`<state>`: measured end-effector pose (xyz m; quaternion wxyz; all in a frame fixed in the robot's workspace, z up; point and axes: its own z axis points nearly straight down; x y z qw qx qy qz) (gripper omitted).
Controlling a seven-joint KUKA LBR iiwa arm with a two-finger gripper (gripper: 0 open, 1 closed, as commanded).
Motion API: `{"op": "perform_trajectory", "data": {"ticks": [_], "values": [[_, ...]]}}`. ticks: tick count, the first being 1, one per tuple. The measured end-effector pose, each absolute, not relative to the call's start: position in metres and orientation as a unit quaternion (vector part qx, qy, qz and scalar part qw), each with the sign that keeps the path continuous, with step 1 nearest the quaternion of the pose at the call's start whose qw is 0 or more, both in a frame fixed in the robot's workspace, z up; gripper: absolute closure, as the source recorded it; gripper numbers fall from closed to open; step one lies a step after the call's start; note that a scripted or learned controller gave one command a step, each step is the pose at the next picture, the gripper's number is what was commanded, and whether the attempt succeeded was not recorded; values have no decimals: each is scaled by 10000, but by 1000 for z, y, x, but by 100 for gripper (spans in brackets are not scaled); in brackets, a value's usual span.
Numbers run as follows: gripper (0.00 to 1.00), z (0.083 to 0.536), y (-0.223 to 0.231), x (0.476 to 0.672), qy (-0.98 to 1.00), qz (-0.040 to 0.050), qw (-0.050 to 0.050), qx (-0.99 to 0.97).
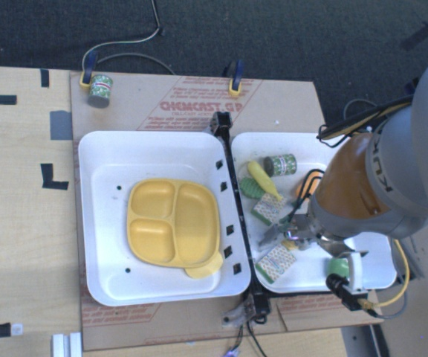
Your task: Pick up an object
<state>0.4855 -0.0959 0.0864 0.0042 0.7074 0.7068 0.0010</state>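
Both bins are white: the left bin (99,199) carries a plain yellow divided plate (173,222), with a paler yellow piece (203,268) at its lower edge. In the right bin (381,270) lie a yellow banana (262,178), a green-labelled can (280,165), a green item (250,188) and two packets speckled green and white (267,210) (276,262). The arm (381,177) is grey with an orange band. The cardboard sheet (199,103) is brown with red lettering. A green-patterned can (99,90) stands on it.
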Motion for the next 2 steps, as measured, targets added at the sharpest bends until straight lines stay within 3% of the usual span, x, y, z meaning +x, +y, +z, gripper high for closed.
{"op": "perform_trajectory", "data": {"ticks": [1, 2], "values": [[0, 86, -96, 539, 7075, 9, 18, 7067], [100, 97, -96, 539, 7076, 16, 26, 7066]]}}
